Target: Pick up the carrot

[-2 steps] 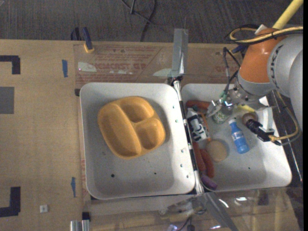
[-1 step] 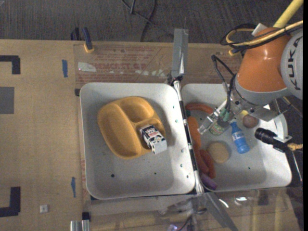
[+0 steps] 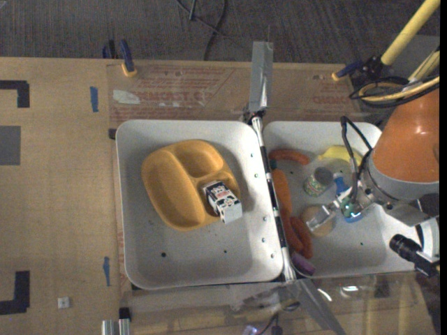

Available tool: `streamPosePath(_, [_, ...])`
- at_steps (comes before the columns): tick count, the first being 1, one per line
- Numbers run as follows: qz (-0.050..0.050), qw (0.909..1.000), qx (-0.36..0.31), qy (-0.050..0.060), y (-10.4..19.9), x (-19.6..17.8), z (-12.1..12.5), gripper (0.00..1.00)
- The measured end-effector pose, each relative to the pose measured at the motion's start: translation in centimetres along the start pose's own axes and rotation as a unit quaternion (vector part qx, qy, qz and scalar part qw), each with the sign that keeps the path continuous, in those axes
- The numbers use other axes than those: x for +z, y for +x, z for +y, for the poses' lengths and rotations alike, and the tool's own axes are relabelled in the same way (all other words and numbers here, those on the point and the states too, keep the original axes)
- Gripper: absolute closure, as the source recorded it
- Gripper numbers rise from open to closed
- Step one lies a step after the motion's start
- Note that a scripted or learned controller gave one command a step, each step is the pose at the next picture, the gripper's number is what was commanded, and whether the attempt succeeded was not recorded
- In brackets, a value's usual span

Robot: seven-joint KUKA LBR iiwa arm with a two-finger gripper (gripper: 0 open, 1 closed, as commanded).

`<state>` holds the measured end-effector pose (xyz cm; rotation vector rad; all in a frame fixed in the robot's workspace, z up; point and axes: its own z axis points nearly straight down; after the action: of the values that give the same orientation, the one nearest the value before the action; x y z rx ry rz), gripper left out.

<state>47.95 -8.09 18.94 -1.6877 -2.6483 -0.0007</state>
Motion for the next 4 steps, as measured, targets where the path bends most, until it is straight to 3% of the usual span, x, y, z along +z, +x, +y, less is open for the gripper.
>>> streamPosePath(1, [0.0,0.9886,-0.151,0.0,6.7,0.1,3.2,0.0])
streamPosePath(2, [-0.001,0.9888,-0.149,-0.002,6.6,-0.9,3.3,1.0])
streamPosePath(3, [-0.001,0.9888,-0.149,-0.002,6.6,-0.9,3.3,0.0])
streamPosePath(4, [-0.003,0.9889,-0.149,-0.004,6.5,-1.9,3.4,1.0])
